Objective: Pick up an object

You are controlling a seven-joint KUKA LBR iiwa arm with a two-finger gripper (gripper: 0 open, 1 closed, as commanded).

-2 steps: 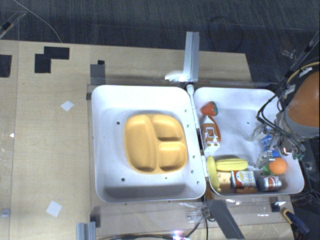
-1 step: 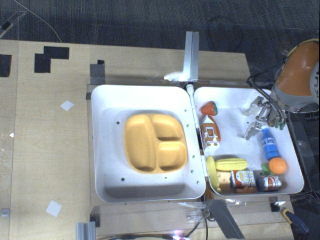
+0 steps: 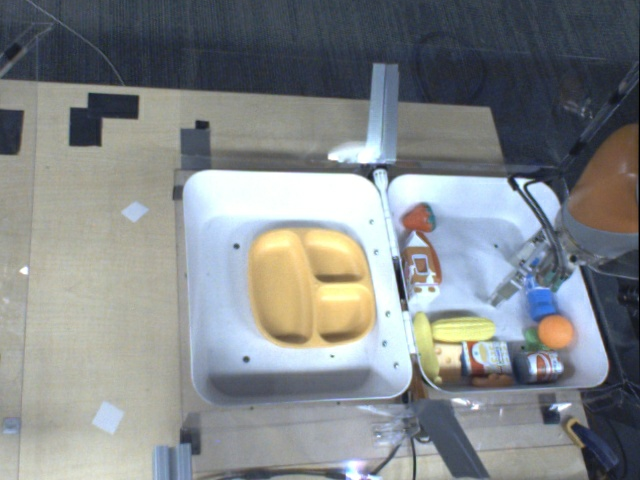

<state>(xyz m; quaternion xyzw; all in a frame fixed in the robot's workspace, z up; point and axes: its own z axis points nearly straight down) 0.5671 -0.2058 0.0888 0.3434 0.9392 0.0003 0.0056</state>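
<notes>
My gripper (image 3: 516,278) hangs over the right side of the right bin (image 3: 470,203), just left of a blue block (image 3: 541,302). Nothing shows in its grasp. An orange ball (image 3: 555,332) lies just below the block. Along the bin's front edge lie a corn cob (image 3: 463,328), a yellow banana (image 3: 422,344), a red-labelled can (image 3: 482,360) and a dark can (image 3: 541,367). Against the bin's left wall are a strawberry (image 3: 419,216) and a white and orange carton (image 3: 424,272).
The left bin (image 3: 215,268) holds a yellow divided tray (image 3: 308,286) at its middle. The arm's orange band (image 3: 608,190) rises at the right edge. A metal post (image 3: 384,108) stands behind the gap between the bins. Bare white floor shows in the right bin's middle.
</notes>
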